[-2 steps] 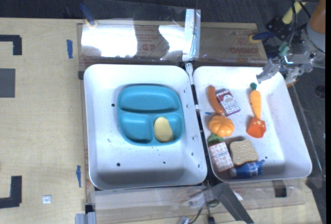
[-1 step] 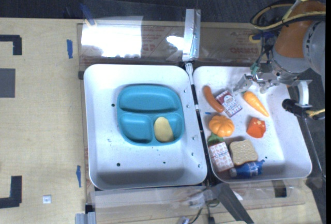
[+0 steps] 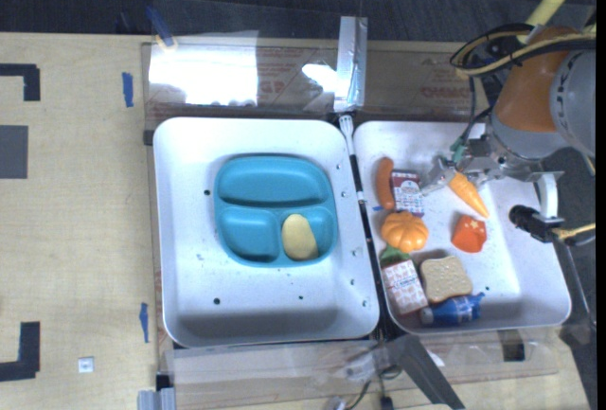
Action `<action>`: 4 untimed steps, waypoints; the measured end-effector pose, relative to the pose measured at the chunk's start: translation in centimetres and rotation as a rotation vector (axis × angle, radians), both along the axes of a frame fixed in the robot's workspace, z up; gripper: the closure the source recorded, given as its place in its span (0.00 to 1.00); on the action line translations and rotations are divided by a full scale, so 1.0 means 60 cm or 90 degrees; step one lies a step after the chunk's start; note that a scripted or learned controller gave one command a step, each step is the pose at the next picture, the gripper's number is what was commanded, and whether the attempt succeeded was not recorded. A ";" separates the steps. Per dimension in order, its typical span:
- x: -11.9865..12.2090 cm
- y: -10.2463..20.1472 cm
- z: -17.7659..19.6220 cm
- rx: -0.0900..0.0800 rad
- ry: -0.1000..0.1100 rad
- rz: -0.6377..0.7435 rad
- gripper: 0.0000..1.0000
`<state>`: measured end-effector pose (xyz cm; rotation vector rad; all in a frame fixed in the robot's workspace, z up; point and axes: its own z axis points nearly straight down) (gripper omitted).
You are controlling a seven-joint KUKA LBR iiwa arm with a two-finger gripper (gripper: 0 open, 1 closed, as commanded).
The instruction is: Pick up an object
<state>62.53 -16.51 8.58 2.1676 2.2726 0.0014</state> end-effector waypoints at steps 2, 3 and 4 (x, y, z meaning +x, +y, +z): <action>0.036 -0.014 0.122 -0.001 -0.004 0.049 1.00; 0.051 -0.048 0.069 -0.001 0.000 0.045 1.00; 0.049 0.089 0.158 0.001 -0.004 0.022 1.00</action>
